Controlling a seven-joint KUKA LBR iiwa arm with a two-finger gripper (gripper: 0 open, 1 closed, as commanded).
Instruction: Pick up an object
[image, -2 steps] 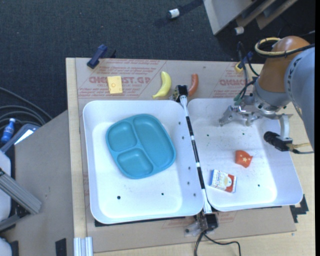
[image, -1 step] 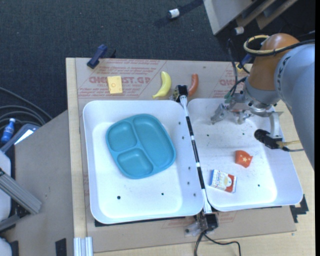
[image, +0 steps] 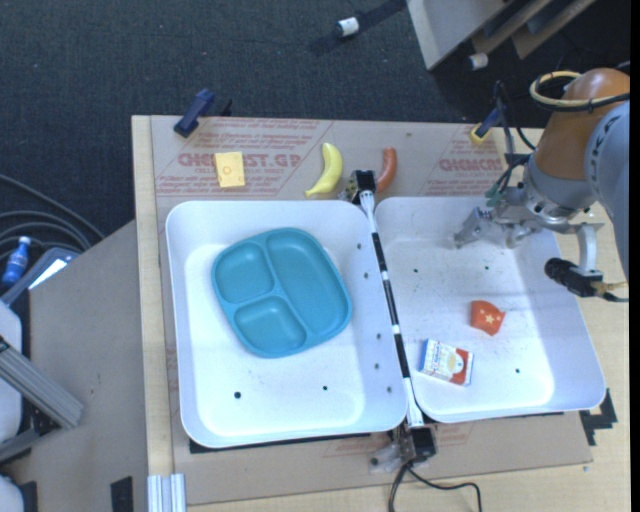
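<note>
Hovering over right bin (image: 560, 395) far corner: end effector (image: 497, 226), finger state indeterminate, nothing visibly gripped. Red toy (image: 487, 317), small carton (image: 445, 361) lie apart, graspable.

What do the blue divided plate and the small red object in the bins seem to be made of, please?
The blue divided three-compartment plate in the left white bin looks like moulded plastic with a matt finish: uniform colour, soft rounded ridges, no sharp glare. The small red rounded object in the right white bin is probably plastic or rubber, perhaps toy fruit; it is too small to be sure.
</note>
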